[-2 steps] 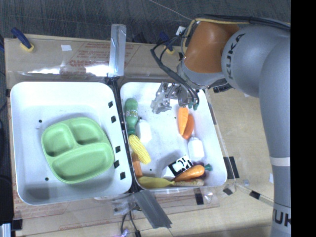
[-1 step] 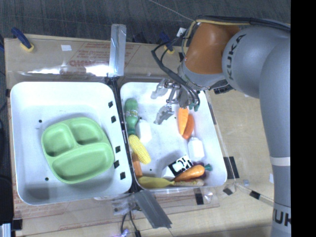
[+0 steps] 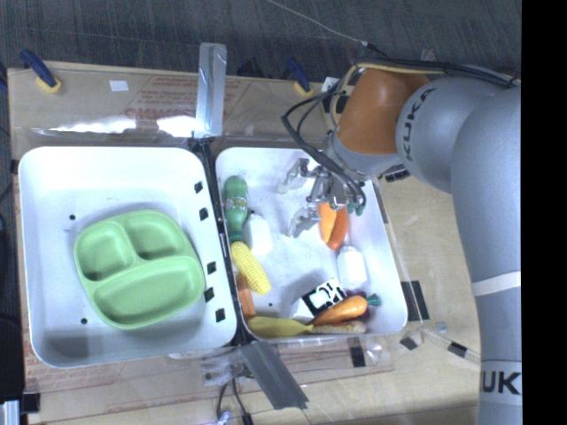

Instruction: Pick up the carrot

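You are looking at a robotics lab bench, not a home or kitchen. The grey KUKA arm [image 3: 461, 149] with its orange band, loose black cables at the wrist, marks it as a test rig. Two shallow white bins [image 3: 35, 237] sit side by side on a wooden board [image 3: 416, 228], held by blue clamps [image 3: 40, 69] and a metal bracket [image 3: 211, 87]. The contents are toy food: plastic corn [image 3: 250, 266], a green divided plate [image 3: 137, 266]. Dark carpet [image 3: 133, 7] lies beyond.
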Motion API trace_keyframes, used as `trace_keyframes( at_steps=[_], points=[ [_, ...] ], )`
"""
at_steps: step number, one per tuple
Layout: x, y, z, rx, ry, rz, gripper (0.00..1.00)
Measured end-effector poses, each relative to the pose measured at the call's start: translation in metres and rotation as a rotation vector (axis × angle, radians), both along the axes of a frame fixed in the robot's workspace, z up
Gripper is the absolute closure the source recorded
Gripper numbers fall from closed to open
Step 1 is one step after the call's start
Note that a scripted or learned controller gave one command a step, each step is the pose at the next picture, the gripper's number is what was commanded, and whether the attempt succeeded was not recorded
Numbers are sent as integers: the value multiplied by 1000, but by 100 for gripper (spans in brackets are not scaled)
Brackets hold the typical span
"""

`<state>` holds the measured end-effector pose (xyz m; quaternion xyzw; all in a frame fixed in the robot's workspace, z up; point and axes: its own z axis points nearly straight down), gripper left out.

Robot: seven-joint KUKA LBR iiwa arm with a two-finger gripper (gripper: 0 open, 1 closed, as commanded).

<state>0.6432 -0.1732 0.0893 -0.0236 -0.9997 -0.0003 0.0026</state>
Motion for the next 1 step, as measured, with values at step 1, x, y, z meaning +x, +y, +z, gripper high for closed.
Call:
trace_keyframes(
  at_steps=[1],
  points=[
    [4,2,15,-2,-9,6,100]
  ],
)
